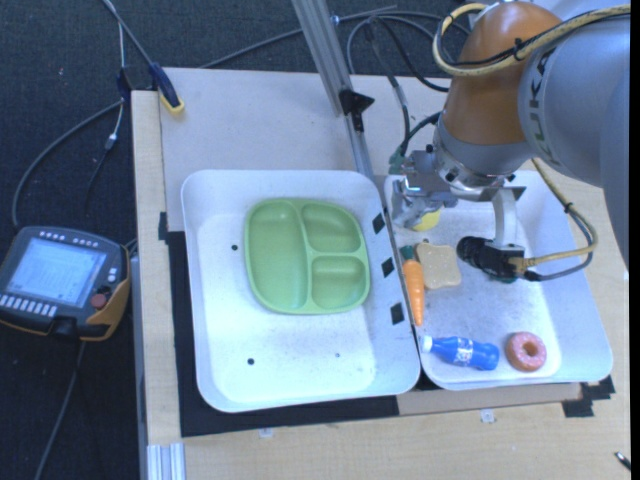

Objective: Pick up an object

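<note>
Objects available for picking lie in the right bin (590, 343), which shares the bench (250, 118) with the left bin (215, 368). The left bin carries a green divided plate (305, 256). The right bin contains a toy carrot (413, 286) lying along its left wall, a tan bread-like slice (438, 265) just beside the carrot, a blue and white tube-shaped item (462, 352) near the front edge, a pink ring doughnut (526, 350) just beside that item, and a small yellow piece (427, 219) partly hidden under the tool. The pincer (412, 206) hangs at the rear left corner of the right bin, directly over the yellow piece and close to the slice; whether it is wide or narrow cannot be told from this view, and nothing can be seen between its tips. All items appear to be light plastic or foam playthings, probably stiff enough to bear a firm squeeze without damage. The carrot is likely smooth and tapered, so a hold across its thick upper part should slip less than one near the tip. The slice lies flat and offers little height; it calls for a grip across its narrow edges. The doughnut can be taken across its rim. The carrot's position against the bin wall leaves little room for a tip on that side.
</note>
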Motion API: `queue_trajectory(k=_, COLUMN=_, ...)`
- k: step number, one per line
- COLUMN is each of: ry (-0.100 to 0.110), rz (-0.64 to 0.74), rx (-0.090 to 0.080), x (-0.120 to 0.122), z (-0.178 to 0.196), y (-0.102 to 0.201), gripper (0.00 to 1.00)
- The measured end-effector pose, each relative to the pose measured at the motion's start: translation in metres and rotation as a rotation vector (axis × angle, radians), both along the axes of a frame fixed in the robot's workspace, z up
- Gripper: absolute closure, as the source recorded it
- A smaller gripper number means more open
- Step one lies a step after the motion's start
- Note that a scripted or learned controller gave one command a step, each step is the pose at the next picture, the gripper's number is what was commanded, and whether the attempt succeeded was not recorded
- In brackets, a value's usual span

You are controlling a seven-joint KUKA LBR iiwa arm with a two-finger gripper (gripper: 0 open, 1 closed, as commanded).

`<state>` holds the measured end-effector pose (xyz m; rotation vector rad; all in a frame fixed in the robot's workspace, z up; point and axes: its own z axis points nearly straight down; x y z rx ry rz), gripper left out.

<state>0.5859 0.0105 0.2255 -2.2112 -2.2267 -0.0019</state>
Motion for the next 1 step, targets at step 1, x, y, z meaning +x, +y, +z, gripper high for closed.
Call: queue_trajectory(k=1, ry=0.002, rz=0.0, rx=0.0, x=-0.0061, z=-0.0103, y=0.0556, gripper=1.0)
